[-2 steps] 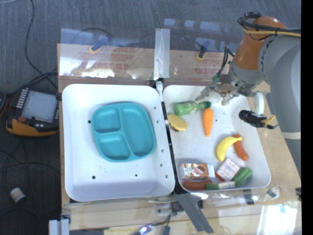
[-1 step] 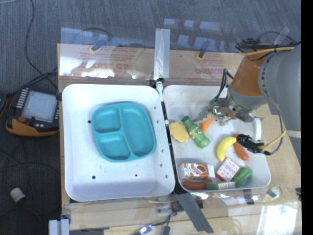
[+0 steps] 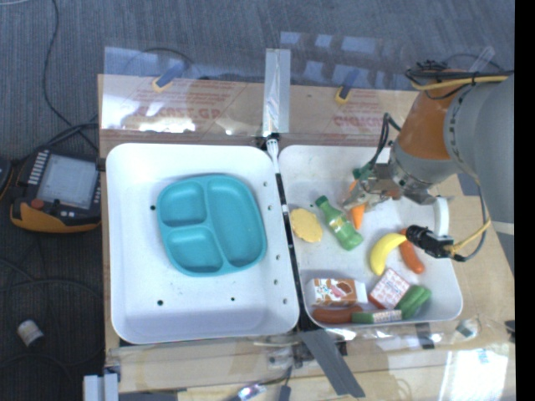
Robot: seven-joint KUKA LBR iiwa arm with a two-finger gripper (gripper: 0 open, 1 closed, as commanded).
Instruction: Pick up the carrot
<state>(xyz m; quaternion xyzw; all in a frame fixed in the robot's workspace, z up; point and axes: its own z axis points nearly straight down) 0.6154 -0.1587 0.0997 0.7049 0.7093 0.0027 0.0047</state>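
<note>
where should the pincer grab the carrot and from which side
Probably across the carrot's orange middle, coming from above. It lies small and roughly upright in view, close beside the green bottle, so closing along the bottle-free direction seems safer. The pincer hangs right above it.

Illumination is bright, even and diffuse, from overhead, with the two white bins (image 3: 201,316) rendered near saturation and shadows limited to soft, narrow bands beneath the blue divided plate (image 3: 209,222) and along the bin walls. Specular glare appears on the clear plastic sheeting (image 3: 201,111) behind the bins and on the glossy strip along the bench front (image 3: 435,366). Focus is moderately soft throughout at low resolution, so small print on the food packages (image 3: 338,291) is illegible.
</note>
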